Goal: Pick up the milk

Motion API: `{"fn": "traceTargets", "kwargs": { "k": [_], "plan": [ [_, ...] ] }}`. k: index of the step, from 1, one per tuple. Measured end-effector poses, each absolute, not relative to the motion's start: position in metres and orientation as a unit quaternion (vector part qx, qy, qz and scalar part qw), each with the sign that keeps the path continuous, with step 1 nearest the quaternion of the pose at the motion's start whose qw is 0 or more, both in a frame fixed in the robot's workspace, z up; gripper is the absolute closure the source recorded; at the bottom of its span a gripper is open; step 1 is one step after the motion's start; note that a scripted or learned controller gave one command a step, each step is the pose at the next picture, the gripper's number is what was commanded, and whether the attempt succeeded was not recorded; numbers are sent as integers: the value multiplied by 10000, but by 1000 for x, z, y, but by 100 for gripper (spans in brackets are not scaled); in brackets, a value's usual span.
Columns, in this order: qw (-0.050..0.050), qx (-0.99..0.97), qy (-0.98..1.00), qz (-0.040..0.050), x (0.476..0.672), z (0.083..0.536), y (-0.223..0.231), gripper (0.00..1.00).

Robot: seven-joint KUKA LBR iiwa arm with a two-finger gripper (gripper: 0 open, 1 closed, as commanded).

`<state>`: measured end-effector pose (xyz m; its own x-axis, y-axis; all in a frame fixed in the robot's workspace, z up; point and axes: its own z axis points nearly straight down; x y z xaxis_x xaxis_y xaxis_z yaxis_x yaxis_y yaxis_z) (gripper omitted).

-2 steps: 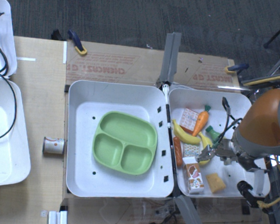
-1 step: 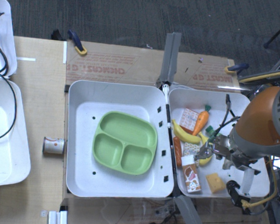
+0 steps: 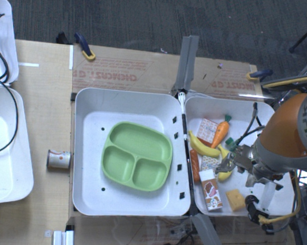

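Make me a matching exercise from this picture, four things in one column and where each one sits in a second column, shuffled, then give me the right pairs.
Things
1. green three-compartment plastic plate
2. orange toy carrot
3. small metal can with an orange label
4. white and brown milk carton

Places
A. on the bench, left of both bins
B. near edge of the right bin
C. middle of the left bin
D. far part of the right bin, beside the yellow toy banana

Pairs: 1-C, 2-D, 3-A, 4-B
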<state>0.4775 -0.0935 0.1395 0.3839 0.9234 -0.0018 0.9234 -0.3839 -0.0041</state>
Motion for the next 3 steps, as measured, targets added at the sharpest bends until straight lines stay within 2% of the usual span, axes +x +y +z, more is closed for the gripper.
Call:
{"fn": "traceTargets", "kwargs": {
  "k": [1, 2, 3],
  "plan": [
    [10, -8453, -5343, 26, 478, 189, -81, 0],
    [1, -8122, -5833, 28, 479, 288, -65, 0],
    [9, -7289, -6846, 30, 535, 255, -40, 0]
  ]
}}
